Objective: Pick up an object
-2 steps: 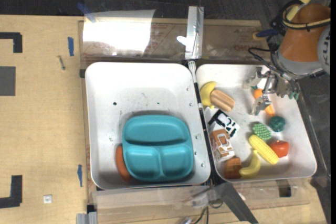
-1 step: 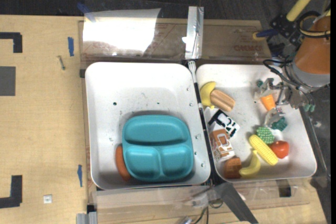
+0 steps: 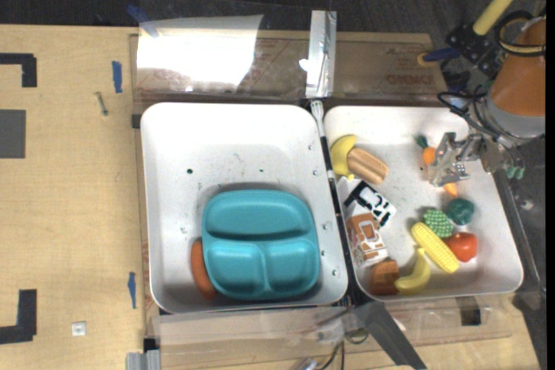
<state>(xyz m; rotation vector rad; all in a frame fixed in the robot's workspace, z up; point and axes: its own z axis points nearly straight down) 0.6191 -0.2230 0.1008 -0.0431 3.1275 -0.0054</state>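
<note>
Two bins: side by side on the bench, the left bin (image 3: 165,152) well off to the gripper's left, the right bin (image 3: 390,121) directly under it.
Gripper (image 3: 451,162): low over the right bin's upper right part, metal fingers pointing down; whether they stand apart or together, I cannot tell.
Step in hand: by my reading, the descent onto a pick, nothing visibly held yet.
Likely target: a small orange piece (image 3: 428,156) just left of the gripper, touching or nearly so, too small to name.
Next move: probably a clean close on that piece, then a straight lift clear of the rim.
Below the gripper: green toy (image 3: 460,210), corn cob (image 3: 434,245), red piece (image 3: 465,247), packed close.
Further left in that bin: hot dog (image 3: 366,165), yellow banana (image 3: 342,146), a printed carton (image 3: 368,240).
Left bin's load: teal divided tray (image 3: 258,243), with an orange object (image 3: 199,266) peeking from under its left edge.
</note>
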